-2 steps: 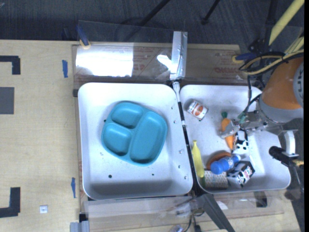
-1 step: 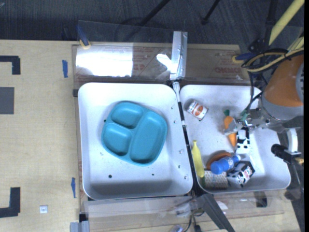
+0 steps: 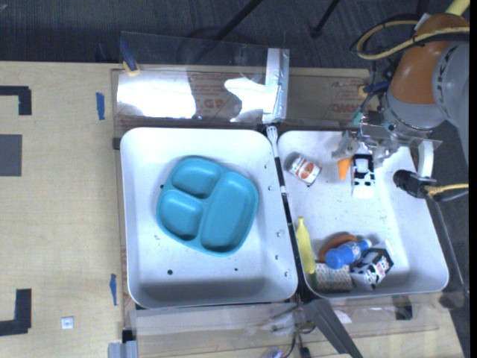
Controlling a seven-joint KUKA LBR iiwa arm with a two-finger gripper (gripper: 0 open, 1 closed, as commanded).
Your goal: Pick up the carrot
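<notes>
The carrot (image 3: 343,168), a small orange piece, lies in the upper part of the right bin (image 3: 406,237). My gripper (image 3: 362,179) reaches down into this bin from the right. It hangs just right of the carrot, close beside it or touching it. The grey wrist and its orange band (image 3: 417,77) hover above the bin's far right corner.
A red and white can (image 3: 304,169) lies left of the carrot. At the right bin's front sit a yellow banana-like piece (image 3: 303,241), a blue bottle (image 3: 343,256), a checkered object (image 3: 375,265) and a brown-orange item (image 3: 339,239). The left bin (image 3: 141,274) holds a blue divided plate (image 3: 208,203).
</notes>
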